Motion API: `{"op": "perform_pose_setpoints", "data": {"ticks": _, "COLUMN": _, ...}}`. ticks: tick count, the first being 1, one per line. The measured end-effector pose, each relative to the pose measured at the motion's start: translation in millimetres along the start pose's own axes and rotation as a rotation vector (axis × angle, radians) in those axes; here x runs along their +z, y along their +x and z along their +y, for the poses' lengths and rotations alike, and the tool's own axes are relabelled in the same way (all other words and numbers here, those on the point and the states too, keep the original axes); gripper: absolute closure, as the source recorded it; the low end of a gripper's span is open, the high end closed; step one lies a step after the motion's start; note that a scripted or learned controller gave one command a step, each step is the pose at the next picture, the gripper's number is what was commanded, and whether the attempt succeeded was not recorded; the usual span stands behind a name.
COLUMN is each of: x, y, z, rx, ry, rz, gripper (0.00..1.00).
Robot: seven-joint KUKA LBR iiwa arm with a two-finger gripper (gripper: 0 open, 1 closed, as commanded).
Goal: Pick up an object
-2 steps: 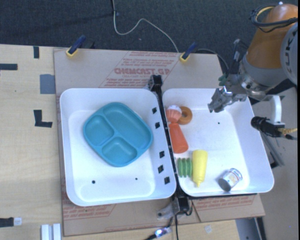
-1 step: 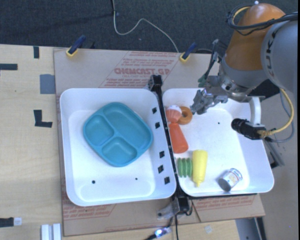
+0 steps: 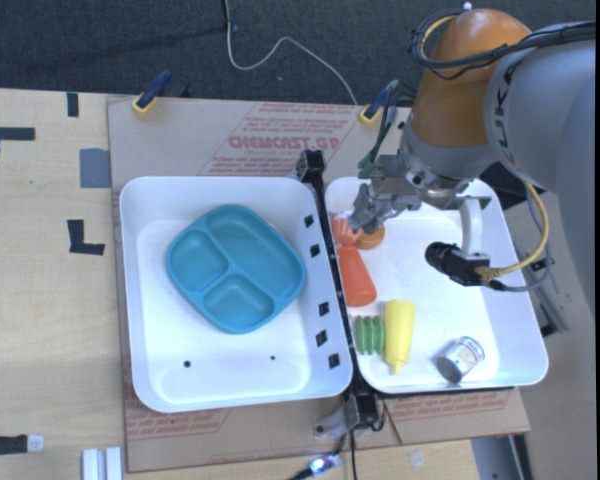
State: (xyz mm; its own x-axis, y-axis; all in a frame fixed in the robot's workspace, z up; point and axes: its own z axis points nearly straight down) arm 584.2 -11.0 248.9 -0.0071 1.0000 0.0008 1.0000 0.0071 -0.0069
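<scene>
My gripper (image 3: 365, 218) hangs low over the far left part of the right bin (image 3: 500, 368), its tips right at the upper end of an orange carrot-like toy (image 3: 355, 273) that lies along the bin's left wall. A small orange piece (image 3: 370, 236) shows just under the fingertips; whether it is gripped is unclear. Further forward lie a green ridged toy (image 3: 367, 333), a yellow bottle-shaped toy (image 3: 398, 333) and a small silver can (image 3: 460, 358).
The left bin (image 3: 150, 368) holds a blue divided plate (image 3: 236, 266). A black divider with clips (image 3: 320, 268) runs between the bins. The arm's grey body and orange band (image 3: 470, 68) loom over the right bin's far side, with a black cable (image 3: 460, 263) looping beside it.
</scene>
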Motion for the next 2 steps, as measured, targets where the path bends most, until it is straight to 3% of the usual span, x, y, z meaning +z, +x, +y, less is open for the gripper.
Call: {"op": "perform_pose_setpoints", "data": {"ticks": 2, "x": 14, "y": 101, "z": -3, "rx": 0.0, "ry": 0.001, "rz": -0.001, "gripper": 1.0}}
